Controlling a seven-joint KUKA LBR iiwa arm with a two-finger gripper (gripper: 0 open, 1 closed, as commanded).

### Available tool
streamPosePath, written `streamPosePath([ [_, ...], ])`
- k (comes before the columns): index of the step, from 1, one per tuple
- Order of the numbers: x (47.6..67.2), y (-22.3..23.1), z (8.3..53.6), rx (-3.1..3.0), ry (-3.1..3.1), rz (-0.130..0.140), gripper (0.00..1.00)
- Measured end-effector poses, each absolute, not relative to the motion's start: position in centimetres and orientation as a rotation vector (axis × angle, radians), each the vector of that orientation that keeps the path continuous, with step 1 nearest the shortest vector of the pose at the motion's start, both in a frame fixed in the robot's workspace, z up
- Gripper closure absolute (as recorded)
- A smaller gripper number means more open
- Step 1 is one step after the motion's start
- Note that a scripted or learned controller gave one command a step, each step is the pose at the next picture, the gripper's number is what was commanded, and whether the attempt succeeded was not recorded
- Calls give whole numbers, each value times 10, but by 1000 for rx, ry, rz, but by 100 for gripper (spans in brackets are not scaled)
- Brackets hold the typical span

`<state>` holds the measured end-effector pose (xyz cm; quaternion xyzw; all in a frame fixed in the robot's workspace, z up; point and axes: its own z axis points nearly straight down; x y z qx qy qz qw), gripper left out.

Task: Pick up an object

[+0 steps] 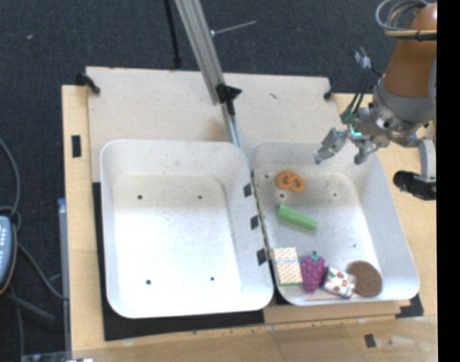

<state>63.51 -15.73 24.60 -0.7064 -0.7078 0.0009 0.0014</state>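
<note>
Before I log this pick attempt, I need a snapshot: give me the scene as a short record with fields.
pincer: open, nothing between its fingers, above right bin's far edge
right bin: holds all objects
far end: orange pretzel
middle: green block
near edge: patterned box, purple grapes, brown disc
left bin: beside it

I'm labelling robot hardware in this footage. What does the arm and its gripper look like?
The arm has an orange-brown rounded segment above a grey wrist section, with pale looped cables on top and thin dark cables running down its side. The gripper is grey metal with two slim fingers, and a small green-blue light glows near its base.
</note>
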Motion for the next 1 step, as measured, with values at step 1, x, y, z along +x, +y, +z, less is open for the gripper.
streamPosePath([
  [1, 636, -158, 249, -2219, -2227, 1, 0],
])
